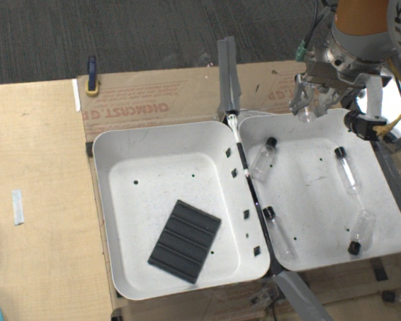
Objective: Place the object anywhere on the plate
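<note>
Dark ribbed plate (185, 240) in left bin (112, 201); gripper (309, 105) (jaw state unclear) over right bin's (382, 194) rim.

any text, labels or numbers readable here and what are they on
"CHEMCAST GP": red print, seen upside down, on the brown cardboard sheet behind the left bin. The reading is uncertain, and the smaller red lines beside it are too blurred to read.
The dark ribbed plate, the clear bottles in the right bin and the tool bear no legible marks.
</note>
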